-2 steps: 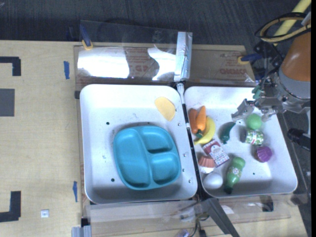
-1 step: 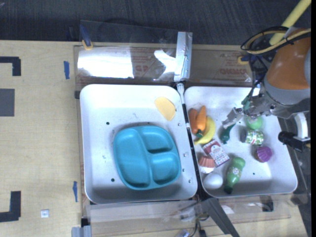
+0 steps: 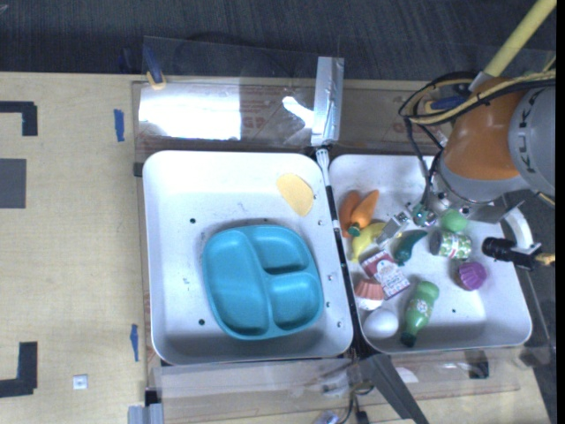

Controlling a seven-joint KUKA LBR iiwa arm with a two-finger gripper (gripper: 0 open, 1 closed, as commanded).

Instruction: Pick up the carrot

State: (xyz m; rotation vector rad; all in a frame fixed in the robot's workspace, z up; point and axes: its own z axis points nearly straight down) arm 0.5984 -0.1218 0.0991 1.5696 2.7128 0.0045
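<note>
From the overhead camera I see two shallow white bins side by side on the wooden bench. The left white bin fills the middle of the frame and holds a blue plastic divided plate with three compartments, lying in its lower half, and a flat pale yellow chip-shaped piece near its upper right corner.

The right white bin sits at the right of the frame and is crowded. The orange carrot with a green stem end lies in its upper left part, tilted, close to the wall shared with the left bin. Just below it is a yellow banana-like toy, then a small red-and-white carton, a white egg-shaped object near the lower edge, and a green plastic bottle leaning beside it. Further right lie a small green-labelled can and a purple round toy.

The grey arm with its orange band comes in from the upper right. Its gripper hangs over the middle of the right bin, right of the carrot and apart from it, near a teal object. I cannot tell how the gripper is set, and I see nothing held.
</note>
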